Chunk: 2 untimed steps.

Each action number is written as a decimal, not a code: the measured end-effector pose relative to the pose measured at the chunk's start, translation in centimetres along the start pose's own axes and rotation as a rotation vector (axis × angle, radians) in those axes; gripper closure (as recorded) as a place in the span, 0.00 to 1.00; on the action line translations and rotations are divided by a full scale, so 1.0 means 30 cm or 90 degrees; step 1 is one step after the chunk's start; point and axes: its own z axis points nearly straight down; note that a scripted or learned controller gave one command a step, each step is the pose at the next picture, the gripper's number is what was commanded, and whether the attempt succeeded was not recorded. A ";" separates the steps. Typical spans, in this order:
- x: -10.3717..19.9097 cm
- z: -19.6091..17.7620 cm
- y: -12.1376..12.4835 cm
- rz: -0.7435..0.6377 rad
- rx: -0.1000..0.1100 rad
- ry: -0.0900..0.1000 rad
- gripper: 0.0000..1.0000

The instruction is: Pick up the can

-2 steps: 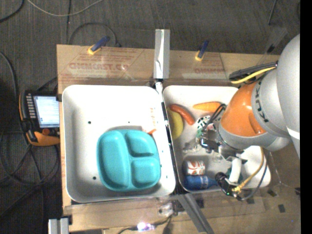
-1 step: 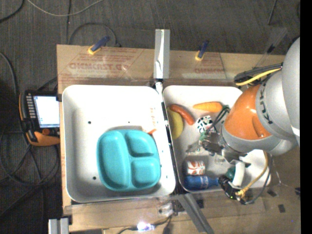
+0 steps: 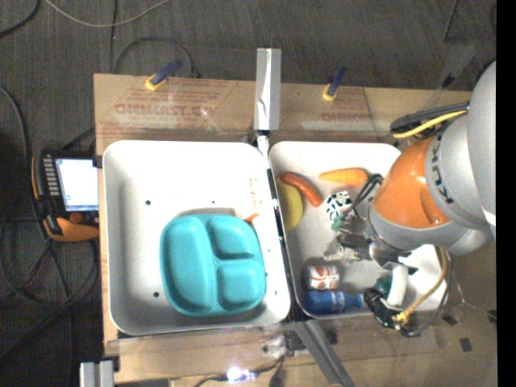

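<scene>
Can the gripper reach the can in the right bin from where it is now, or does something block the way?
Probably yes. The can lies on its side in the right bin, just left of the gripper, its top uncovered. A blue bottle lies close alongside and may crowd the fingers.

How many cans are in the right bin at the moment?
1 for sure: a can lying near the right bin's front, beside a blue bottle-like item. The arm covers part of that bin, so more could be hidden.

The can (image 3: pixel 323 277) is a small red-and-white one lying on its side in the right bin, toward the near edge, right next to a blue bottle just below it.
</scene>
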 end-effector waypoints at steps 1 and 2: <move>0.009 -0.633 0.199 0.113 0.010 -0.006 1.00; 0.165 -0.722 0.280 -0.012 0.010 -0.005 1.00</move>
